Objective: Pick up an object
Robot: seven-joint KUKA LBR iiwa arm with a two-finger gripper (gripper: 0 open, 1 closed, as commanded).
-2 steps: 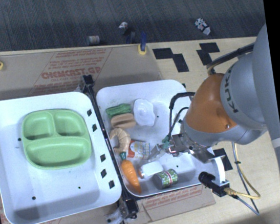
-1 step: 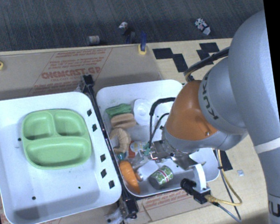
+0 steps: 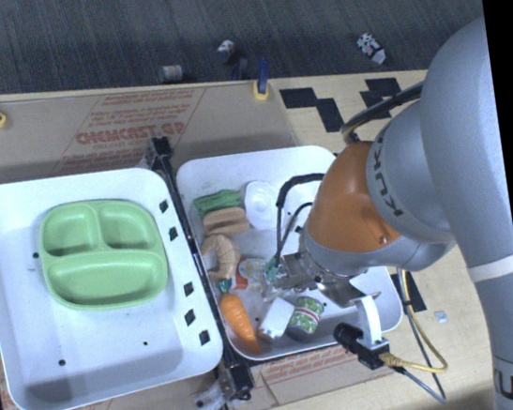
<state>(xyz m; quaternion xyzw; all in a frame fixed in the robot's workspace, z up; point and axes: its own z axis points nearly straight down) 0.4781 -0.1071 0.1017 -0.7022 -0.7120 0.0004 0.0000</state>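
Camera view: you've got 2 white bins side by side. The left bin holds a green divided plate with 3 compartments. The right bin holds the clutter: a green item at the far end, a bun-like piece below it, a white round object beside them, a tan figure, an orange carrot by the left wall, a green-labelled can and a white block touching it. The arm comes in from the right, orange band over the bin's middle. The gripper sits low among the items, just above the can and block, right of the tan figure. You can't tell its opening or any hold; the wrist hides it.
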